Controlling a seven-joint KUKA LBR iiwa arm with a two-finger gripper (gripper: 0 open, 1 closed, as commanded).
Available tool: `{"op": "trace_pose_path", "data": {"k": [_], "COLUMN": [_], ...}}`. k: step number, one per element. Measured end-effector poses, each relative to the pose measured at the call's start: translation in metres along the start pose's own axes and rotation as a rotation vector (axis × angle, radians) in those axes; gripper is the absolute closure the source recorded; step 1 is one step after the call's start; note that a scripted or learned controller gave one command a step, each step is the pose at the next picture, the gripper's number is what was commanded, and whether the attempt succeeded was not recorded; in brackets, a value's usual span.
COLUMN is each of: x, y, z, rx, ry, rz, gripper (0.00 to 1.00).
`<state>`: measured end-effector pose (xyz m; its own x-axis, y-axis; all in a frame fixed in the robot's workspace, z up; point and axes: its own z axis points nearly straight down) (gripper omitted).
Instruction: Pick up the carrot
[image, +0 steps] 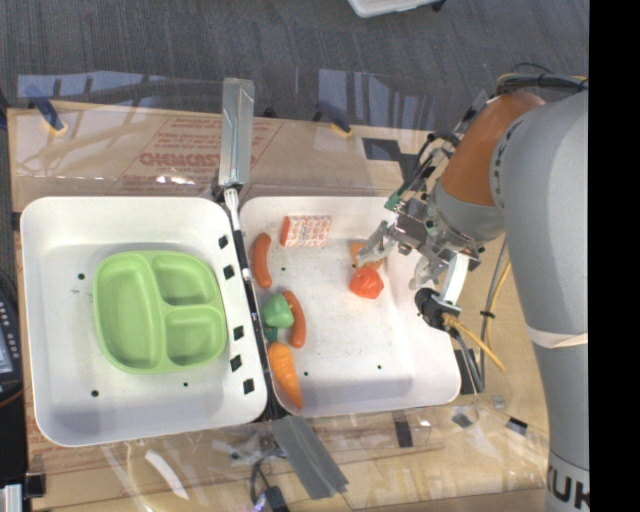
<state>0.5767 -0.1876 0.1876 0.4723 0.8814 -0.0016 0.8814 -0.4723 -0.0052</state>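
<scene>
Grey carpet floor (150, 35) beyond bench (120, 150)

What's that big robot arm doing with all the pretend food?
The grey arm's gripper is reaching into the right bin, right above a small red-orange toy. It is supposed to pick up the carrot, but that lies untouched at the bin's near left corner, far from the gripper. A sausage, a pink wafer block and a green-topped vegetable lie there too. The left bin holds a green divided tray.
</scene>
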Motion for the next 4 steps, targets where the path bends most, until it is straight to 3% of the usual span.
{"op": "trace_pose_path", "data": {"k": [1,2,3,4], "x": [-0.022,0.012,-0.004,0.004], "y": [-0.050,-0.065,-0.075,-0.082], "z": [0.001,-0.001,-0.016,0.020], "rx": [0.003,0.002,0.000,0.003], "ry": [0.001,0.000,-0.001,0.001], "rz": [-0.237,0.002,0.135,-0.425], "gripper": [0.00,0.00,0.00,0.00]}}
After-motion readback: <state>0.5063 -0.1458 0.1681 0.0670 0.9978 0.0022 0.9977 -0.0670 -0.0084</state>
